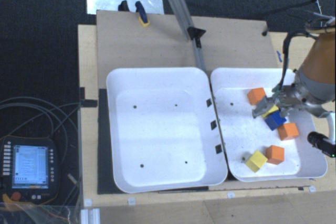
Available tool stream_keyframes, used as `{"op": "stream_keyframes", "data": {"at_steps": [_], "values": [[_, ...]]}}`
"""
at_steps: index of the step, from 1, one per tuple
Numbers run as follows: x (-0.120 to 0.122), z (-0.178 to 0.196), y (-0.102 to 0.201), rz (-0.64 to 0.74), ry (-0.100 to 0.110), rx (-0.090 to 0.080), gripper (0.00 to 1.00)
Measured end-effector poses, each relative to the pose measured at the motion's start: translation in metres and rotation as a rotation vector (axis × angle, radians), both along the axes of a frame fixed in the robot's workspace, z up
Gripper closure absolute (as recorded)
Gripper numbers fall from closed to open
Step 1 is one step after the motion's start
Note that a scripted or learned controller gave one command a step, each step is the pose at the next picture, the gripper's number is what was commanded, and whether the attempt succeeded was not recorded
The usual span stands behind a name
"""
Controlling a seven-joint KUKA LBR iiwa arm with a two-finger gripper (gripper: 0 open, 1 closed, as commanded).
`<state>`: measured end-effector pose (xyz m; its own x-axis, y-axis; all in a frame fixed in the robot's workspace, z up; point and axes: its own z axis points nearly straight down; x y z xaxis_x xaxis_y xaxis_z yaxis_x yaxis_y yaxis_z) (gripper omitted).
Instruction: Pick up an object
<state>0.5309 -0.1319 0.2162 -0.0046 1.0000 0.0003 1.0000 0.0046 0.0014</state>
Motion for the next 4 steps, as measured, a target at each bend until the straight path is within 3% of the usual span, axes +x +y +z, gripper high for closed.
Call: {"op": "stream_keyframes", "data": {"at_steps": [1,3,4], "values": [[0.0,0.0,0.0,-0.002,-0.001,0.0,0.0],[-0.012,-0.096,0.002,-0.003,0.005,0.0,0.0],[-0.011,-0.111,0.002,-0.002,0.002,0.0,0.0]]}}
